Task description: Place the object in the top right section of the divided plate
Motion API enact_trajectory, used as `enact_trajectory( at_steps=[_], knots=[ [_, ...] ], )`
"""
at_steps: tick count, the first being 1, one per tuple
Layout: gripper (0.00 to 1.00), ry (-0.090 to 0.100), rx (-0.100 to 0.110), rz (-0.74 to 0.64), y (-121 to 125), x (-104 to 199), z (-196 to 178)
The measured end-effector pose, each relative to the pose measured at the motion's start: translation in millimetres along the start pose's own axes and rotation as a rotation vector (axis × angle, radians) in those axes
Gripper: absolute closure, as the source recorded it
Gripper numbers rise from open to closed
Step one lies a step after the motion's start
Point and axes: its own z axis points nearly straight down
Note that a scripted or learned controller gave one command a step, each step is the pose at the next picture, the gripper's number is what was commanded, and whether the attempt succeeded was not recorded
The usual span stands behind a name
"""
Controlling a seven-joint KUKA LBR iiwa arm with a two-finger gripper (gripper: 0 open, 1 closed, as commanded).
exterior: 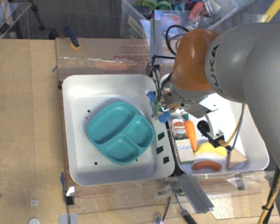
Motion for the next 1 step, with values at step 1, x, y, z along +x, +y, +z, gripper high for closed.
enact_trajectory(
  at_steps=[1],
  knots=[
    [1.0, 0.012, 0.028, -0.176, -14.6, 9.9, -2.4]
  ],
)
